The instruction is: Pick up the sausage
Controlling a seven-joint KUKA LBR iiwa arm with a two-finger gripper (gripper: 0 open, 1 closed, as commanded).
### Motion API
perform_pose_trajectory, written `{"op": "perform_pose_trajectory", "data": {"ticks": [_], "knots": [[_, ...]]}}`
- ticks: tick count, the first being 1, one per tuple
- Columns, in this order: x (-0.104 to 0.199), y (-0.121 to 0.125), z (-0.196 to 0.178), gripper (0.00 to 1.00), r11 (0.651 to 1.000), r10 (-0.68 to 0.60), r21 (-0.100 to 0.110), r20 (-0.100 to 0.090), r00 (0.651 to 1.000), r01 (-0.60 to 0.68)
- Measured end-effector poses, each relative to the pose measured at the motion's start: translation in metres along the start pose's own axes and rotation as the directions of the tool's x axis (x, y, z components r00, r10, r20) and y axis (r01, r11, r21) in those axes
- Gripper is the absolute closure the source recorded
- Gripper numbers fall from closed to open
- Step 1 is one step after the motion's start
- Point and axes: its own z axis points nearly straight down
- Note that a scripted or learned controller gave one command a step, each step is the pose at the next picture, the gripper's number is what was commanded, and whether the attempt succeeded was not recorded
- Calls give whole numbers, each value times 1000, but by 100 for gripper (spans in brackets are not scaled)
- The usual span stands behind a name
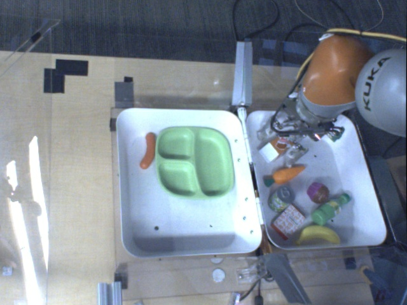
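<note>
Two shallow white bins: found them side by side on the bench, left bin (129, 202) and right bin (367, 189) touching along a shared middle edge. Spotted the sausage (147, 150) in the left bin, orange-red, lying lengthwise near that bin's far left corner, just beside the left edge of a green divided plate (194, 161); could not tell whether touching it or barely apart. Saw the plate sitting in the far half of that bin, three compartments showing. Located the arm (334, 68) reaching in from the right, orange band above the wrist, with the gripper (289, 132) hanging over the far left corner of the right bin, well apart from the sausage. Could not tell whether the gripper was open or closed, and saw nothing plainly held in it. Noted, in the right bin below the gripper, a carrot (290, 173), then a purple round item (318, 191), a green bottle (329, 210), a patterned box (289, 220) and a banana (318, 235) at the near edge.
</note>
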Motion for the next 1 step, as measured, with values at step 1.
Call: {"op": "perform_pose_trajectory", "data": {"ticks": [1], "knots": [[-1, 0, -1, 0, 925, -379, 1, 1, 925, 379]]}}
